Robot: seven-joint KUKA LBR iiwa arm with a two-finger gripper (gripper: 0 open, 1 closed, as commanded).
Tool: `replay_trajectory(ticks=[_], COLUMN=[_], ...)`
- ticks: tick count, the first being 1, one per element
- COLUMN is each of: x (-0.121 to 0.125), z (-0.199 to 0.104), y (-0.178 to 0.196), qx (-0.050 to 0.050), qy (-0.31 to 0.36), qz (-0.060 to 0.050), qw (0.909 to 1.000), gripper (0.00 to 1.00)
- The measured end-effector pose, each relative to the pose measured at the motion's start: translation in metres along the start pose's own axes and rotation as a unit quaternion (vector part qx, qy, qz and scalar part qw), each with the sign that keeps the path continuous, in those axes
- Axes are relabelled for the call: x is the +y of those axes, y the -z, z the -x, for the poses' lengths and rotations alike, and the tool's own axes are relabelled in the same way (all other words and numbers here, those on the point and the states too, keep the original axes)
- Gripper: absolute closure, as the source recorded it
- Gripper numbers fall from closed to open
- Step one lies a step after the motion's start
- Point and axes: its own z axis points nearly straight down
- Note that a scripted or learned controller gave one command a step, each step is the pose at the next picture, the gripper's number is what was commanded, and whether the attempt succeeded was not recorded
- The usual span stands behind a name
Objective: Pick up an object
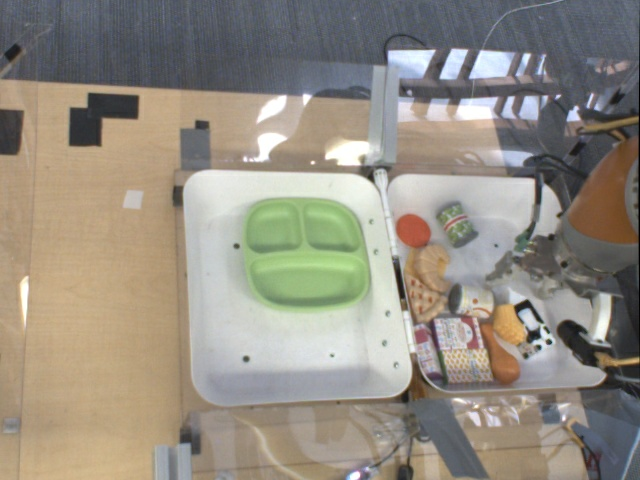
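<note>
The right bin (500,193) holds several small items: a red round piece (413,230), a green can (457,223), a tan pizza-like slice (430,278), a small tin (470,298), a pink-and-white box (460,348), a yellow-orange piece (508,323), an orange sausage shape (503,365) and a black-and-white toy (537,330). My gripper (515,261) hangs over the right half of this bin, just right of the small tin and above the yellow-orange piece. Nothing is visibly held in it.
The left bin (215,298) carries a green divided plate (305,253). A metal post (381,118) stands behind the seam between the bins. The arm's orange band (610,208) and cables crowd the right edge.
</note>
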Motion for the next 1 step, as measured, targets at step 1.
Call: replay_trajectory(ticks=[1], x=[0.106], z=[-0.0502], y=[-0.0041], qx=[0.0], qy=[0.067], qz=[-0.004], qw=[0.9977], gripper=[0.0])
